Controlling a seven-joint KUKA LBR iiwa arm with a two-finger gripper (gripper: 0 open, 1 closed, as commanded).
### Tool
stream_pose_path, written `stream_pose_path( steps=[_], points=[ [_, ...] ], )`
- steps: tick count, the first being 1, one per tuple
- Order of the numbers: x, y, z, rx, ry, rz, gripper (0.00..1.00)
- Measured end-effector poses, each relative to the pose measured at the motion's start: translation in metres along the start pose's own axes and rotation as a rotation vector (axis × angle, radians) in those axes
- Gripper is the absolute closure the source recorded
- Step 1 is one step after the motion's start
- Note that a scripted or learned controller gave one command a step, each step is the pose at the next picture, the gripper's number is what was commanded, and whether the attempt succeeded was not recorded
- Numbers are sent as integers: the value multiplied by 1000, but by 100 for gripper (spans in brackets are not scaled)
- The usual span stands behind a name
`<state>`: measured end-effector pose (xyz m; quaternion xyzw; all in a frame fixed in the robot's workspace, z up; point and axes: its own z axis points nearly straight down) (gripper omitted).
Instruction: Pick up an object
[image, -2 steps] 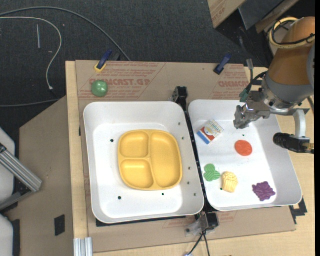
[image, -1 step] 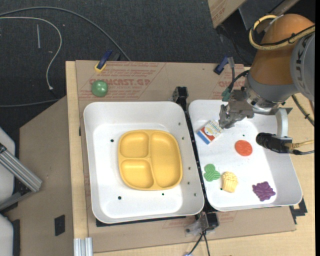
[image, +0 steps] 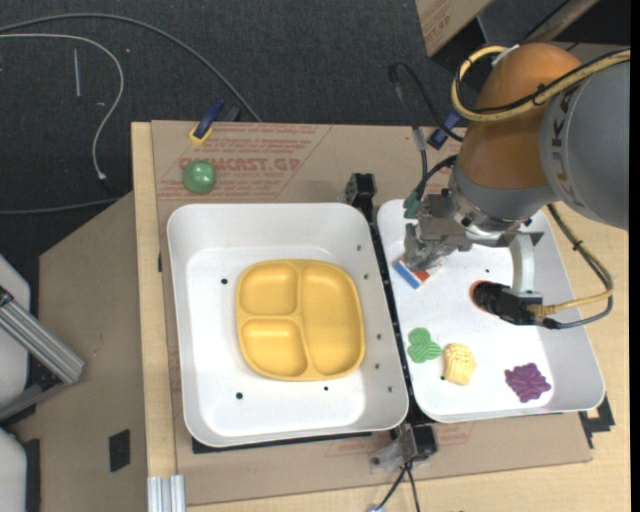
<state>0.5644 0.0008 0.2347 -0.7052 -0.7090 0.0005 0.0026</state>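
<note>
My gripper (image: 428, 250) hangs low over the far left part of the right bin (image: 570, 330). A small blue, white and red object (image: 410, 272) sits right at its tip, near the bin's left wall; whether it is gripped is hidden by the gripper body. Closer to the front of that bin lie a green toy (image: 422, 346), a yellow corn-like piece (image: 459, 363) and a purple grape cluster (image: 527, 381).
The left bin (image: 200, 300) holds a yellow divided plate (image: 300, 320). On the cardboard beyond it, a green ball (image: 200, 177) and a blue-yellow clip (image: 208, 122) lie outside the bins. The arm's bulk covers the back of the right bin.
</note>
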Motion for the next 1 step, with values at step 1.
stream_pose_path(
  steps=[1],
  points=[
    [63, -2, 11, 1, 0, -1, 100]
  ],
)
